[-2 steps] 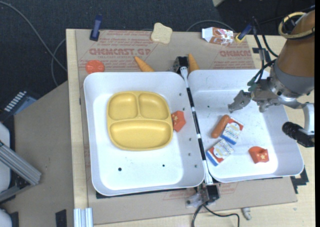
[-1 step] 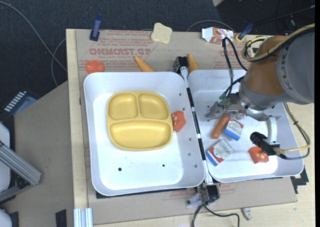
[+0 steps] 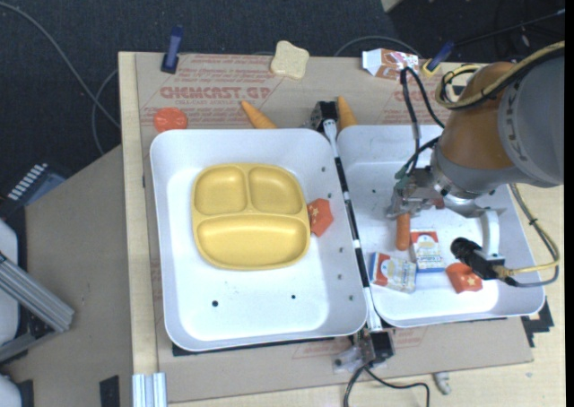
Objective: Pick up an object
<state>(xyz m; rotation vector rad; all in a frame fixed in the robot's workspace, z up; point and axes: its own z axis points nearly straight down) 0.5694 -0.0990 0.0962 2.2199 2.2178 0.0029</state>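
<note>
In the right bin my gripper hangs low, directly over the upper end of a small orange stick that lies on the bin floor. Just right of the stick lies a small box with red and blue print. A crumpled packet rests near the bin's front, and a red strawberry-like piece lies at the front right. The arm's orange band hides the bin's back right part.
The left bin holds a yellow divided plate, with a red-orange piece at its right edge. Behind the bins on the board lie a bread slice, a carrot, an orange disc, a blue clip and a wrapper.
</note>
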